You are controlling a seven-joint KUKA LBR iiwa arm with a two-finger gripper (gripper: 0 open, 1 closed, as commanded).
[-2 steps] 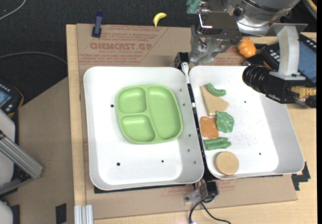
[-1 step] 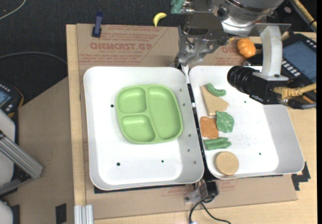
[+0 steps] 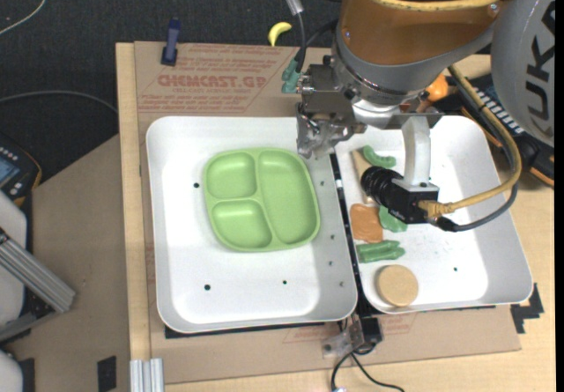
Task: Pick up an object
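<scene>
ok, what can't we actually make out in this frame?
All in the camera view:
- right bin: its far end is hidden under the arm.
- green pod-shaped piece: mostly covered by the wrist, so its full shape is unclear.
- gripper: dark and small by the green divided plate; contact can't be judged.
- blue item at the cardboard edge: too small to identify.

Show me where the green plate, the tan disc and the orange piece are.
green plate (image 3: 260,198), camera view, where its dividers meet
tan disc (image 3: 397,284), camera view, centre of top face
orange piece (image 3: 367,223), camera view, its middle
</scene>
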